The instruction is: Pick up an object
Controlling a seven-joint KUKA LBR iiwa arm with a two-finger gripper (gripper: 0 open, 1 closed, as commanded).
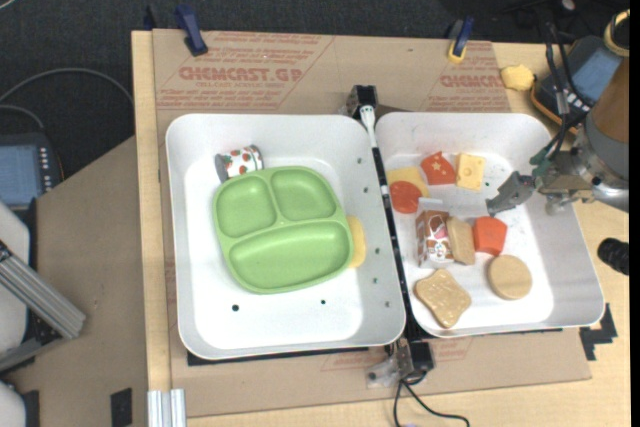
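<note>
- At far left we see dark carpet floor (80, 5) around the brown board bench (300, 65).
- The left bin (190, 245) holds a green divided plate (283, 227) and a small patterned cup (239, 161).
- The right bin (570, 285) holds toy food: an orange block (489, 234), a round cracker (510, 277), toast (443, 297).
- The pincer (512, 190) hangs just above the orange block, fingers slightly parted, holding nothing.
</note>
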